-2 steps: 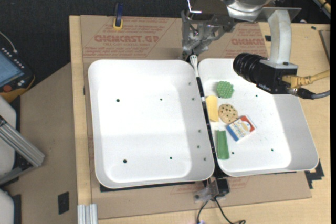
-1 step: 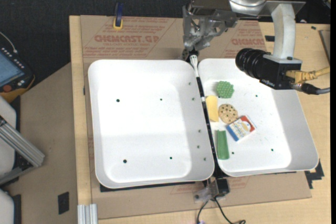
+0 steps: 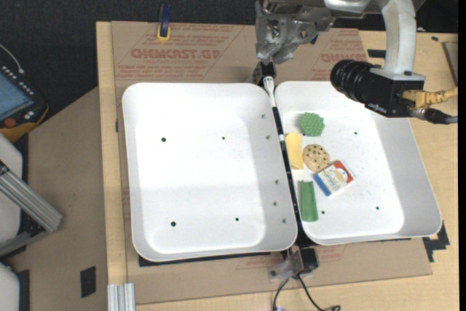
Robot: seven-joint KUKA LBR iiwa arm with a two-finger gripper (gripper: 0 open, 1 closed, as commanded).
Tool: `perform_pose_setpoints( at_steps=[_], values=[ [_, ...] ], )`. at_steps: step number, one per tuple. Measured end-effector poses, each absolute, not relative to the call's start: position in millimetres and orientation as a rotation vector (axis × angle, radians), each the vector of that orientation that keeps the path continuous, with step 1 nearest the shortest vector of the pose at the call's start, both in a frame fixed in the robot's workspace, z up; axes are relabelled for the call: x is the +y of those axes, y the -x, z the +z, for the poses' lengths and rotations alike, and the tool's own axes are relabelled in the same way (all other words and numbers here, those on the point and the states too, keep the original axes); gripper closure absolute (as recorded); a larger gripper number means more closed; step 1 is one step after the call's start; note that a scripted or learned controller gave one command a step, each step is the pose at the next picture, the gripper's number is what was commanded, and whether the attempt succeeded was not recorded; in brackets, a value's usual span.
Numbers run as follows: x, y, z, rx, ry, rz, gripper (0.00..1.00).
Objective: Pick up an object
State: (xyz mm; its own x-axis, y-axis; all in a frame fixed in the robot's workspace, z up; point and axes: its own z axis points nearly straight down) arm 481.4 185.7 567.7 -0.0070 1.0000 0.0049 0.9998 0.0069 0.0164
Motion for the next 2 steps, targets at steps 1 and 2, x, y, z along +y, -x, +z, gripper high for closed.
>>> perform_pose_setpoints(
  at_steps=[1,2],
  values=[
    [186.2,-481.7,578.2,2.223,-2.206,0.028,1.0],
    [186.2,-481.7,577.8,2.224,-2.207,0.026,0.0]
  ],
)
